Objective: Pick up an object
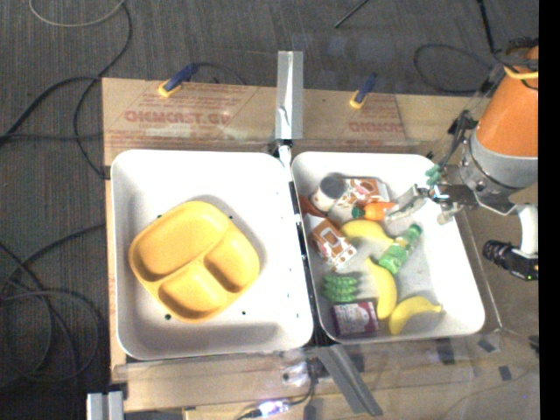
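Start at your left: the left bin [122, 234] carries a yellow divided tray [196, 259], lying skewed across its middle. Cross the centre divider and you're in the right bin [468, 309], crowded with toy food: a small carton [332, 242] near its left wall, green pea pods [341, 286] below that, a purple-labelled pouch [354, 317] at the front edge, two bananas [395, 292] (one curling into the front right corner), and a green bottle [399, 250] mid-bin. Over the bin's back right corner hovers the gripper [418, 201]; how it is set I cannot tell. Nothing looks lifted yet, so by my reading the whole pick is ahead of you.
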`<action>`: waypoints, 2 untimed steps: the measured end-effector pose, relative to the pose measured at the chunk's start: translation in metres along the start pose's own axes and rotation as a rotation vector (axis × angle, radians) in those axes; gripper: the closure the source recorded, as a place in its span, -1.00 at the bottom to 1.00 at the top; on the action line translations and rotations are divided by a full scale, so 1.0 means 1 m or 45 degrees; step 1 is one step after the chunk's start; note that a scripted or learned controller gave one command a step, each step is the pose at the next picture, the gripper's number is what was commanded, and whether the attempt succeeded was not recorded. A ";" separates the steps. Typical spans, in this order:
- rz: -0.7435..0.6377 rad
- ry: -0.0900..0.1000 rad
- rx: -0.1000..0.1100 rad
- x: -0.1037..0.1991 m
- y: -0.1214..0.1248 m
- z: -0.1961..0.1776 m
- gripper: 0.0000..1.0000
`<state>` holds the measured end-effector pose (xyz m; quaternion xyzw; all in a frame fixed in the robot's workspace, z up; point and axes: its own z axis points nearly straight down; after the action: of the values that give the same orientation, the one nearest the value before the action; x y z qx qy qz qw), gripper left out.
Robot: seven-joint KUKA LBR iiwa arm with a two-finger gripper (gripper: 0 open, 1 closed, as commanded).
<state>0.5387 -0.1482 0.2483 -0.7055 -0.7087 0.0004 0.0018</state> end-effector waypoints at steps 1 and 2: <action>0.000 0.000 0.000 0.000 0.000 0.000 -1.00; -0.004 -0.006 -0.019 0.014 -0.020 0.135 -1.00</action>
<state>0.5181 -0.1336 0.1135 -0.7043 -0.7099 -0.0032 -0.0051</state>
